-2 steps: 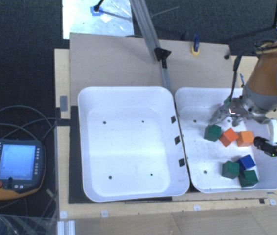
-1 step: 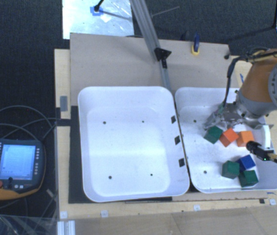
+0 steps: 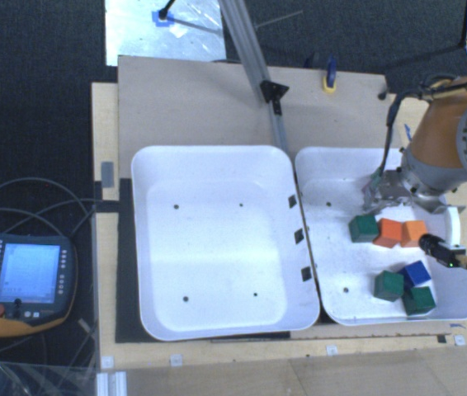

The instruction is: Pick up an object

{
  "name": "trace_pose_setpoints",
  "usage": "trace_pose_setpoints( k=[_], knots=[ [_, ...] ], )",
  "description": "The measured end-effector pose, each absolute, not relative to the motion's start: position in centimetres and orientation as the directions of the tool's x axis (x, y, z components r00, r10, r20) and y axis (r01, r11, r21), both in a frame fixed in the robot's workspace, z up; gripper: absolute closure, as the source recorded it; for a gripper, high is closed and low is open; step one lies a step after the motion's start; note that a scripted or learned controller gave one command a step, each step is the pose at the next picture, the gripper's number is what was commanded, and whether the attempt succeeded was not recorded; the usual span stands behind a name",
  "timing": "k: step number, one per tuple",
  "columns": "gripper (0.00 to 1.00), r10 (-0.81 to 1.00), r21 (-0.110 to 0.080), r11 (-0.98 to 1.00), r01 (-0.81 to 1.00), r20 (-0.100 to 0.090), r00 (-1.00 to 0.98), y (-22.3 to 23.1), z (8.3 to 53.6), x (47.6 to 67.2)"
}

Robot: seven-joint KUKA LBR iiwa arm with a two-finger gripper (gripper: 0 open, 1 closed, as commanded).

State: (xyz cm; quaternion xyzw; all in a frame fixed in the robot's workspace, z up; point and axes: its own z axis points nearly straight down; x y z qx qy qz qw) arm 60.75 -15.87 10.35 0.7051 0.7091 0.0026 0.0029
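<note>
My gripper [image 3: 379, 190] hung low over the right bin [image 3: 332, 304], near its far wall, and I could not tell whether it was apart or together. Just in front of it lay a green block [image 3: 364, 227] touching two orange blocks [image 3: 391, 232]. Nearer the front rim sat a blue block [image 3: 417, 272] between two more green blocks [image 3: 389, 285]. The left bin [image 3: 147, 221] stood beside it on the counter [image 3: 200, 97].
</note>
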Motion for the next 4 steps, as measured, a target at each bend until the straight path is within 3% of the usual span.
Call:
trace_pose_setpoints(
  k=[3, 4],
  knots=[
    [1.0, 1.0, 0.01, 0.006, 1.0, -0.002, -0.006, -13.9, 27.2, 61.5],
    [1.0, 1.0, 0.001, 0.009, 1.0, 0.001, -0.009, -9.3, 27.0, 60.2]
  ],
)
